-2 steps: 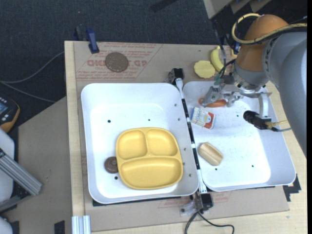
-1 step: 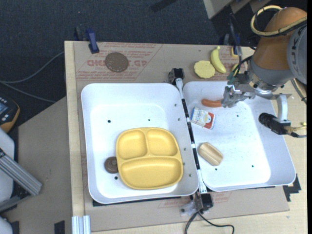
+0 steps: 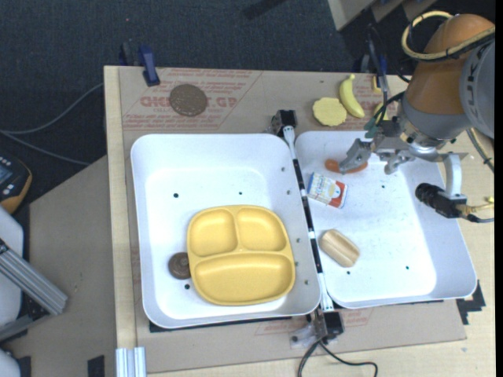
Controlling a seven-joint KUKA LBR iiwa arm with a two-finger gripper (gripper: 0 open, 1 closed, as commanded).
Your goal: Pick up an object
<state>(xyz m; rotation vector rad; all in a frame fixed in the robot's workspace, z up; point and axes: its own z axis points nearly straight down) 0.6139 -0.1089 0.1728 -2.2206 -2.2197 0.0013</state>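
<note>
Gripper [image 3: 355, 157]: over the upper left part of the right bin [image 3: 440, 285]; whether its fingers are apart or together cannot be told.
Red object [image 3: 336, 165]: a small flat piece in the right bin, just beside the gripper's tip, partly hidden by it.
Small carton [image 3: 327, 189]: white, blue and red, just below the gripper, near the bin's left wall.
Bread-like block [image 3: 339, 247]: tan, lower in the right bin, well apart from the gripper.
Left bin [image 3: 157, 163]: holds a yellow divided plate [image 3: 239, 254] and a brown disc [image 3: 180, 266] touching its left edge.
Bench [image 3: 126, 210]: banana [image 3: 351, 96] and yellow slice [image 3: 329, 111] behind the right bin.
</note>
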